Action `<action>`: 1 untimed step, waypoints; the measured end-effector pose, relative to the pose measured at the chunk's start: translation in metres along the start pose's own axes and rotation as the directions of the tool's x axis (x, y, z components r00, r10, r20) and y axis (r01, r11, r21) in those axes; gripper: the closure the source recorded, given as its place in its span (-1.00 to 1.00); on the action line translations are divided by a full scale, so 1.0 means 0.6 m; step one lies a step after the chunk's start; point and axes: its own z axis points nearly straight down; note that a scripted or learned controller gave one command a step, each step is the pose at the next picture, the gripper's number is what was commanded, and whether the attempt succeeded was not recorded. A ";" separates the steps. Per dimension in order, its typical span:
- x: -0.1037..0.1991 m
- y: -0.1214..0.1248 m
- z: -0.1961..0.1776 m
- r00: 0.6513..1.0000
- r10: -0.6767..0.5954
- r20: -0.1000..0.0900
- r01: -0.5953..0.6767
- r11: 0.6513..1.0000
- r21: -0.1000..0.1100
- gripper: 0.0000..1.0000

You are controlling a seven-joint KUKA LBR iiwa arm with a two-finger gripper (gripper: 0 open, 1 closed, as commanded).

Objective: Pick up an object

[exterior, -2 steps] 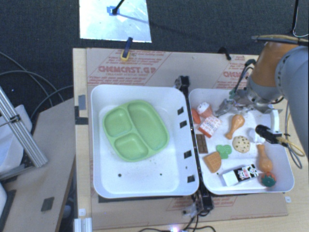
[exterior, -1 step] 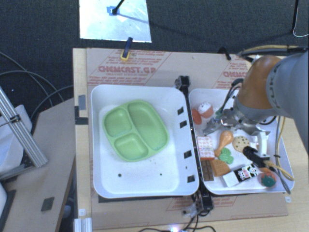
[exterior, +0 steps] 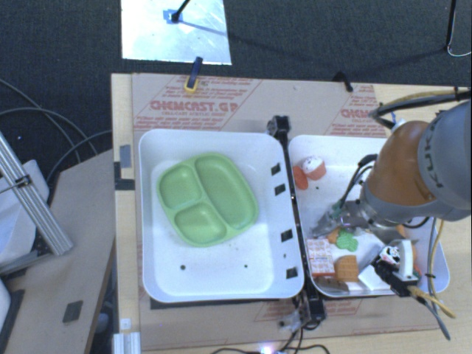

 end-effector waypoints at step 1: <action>-0.001 0.007 -0.018 1.000 -0.001 0.002 0.001 1.000 -0.008 1.00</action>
